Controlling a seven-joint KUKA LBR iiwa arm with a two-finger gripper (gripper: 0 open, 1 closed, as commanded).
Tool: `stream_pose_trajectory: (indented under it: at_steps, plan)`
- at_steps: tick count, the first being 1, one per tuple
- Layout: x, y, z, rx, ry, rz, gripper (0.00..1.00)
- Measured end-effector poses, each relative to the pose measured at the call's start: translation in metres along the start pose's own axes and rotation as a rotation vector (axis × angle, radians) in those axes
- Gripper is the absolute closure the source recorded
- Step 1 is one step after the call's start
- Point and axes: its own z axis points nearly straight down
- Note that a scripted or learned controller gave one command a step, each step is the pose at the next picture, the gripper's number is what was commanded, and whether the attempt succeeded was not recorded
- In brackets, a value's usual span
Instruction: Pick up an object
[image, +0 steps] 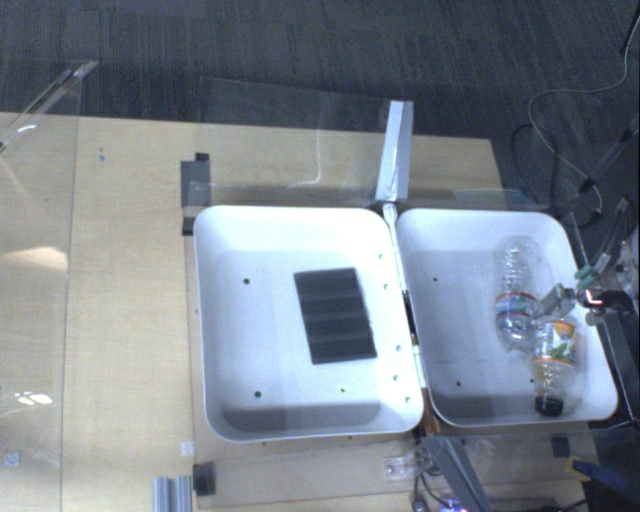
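**Gripper at the right bin's far edge, two bottles beside it**

Where the arm comes in from the right, only its end is seen: the gripper (578, 296) sits low over the right edge of the right bin (450, 260), a small red light showing on its body. Its metal fingers point left toward the bottles. Whether they are parted or closed cannot be told; the parts are small and blurred against the bin wall.

Right bin holds two objects, both near its right side:
- clear plastic bottle (514, 292), lying roughly lengthwise up the bin, with a coloured label band near its lower end. The gripper tip appears to touch or sit just beside this lower end, though the view is too poor to be certain.
- second bottle (552, 362), with an orange and green label and a dark cap, lying just below and right of the first, cap pointing toward the bin's near wall. It lies just under the gripper, close to the bin's right wall.

Neither bottle is seen between the fingers; both rest on the bin floor.

Left bin (230, 300) holds one dark rectangular ribbed pad (335, 315), lying flat near the centre, slightly turned.

Both bins stand side by side, touching, on a pale wooden bench (100, 300).
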Motion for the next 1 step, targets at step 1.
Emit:
stream_pose_trajectory:
  at_steps: [1]
  plan:
    - [0.021,0.0991,0.1357,-0.003,0.0,-0.243,0.0]
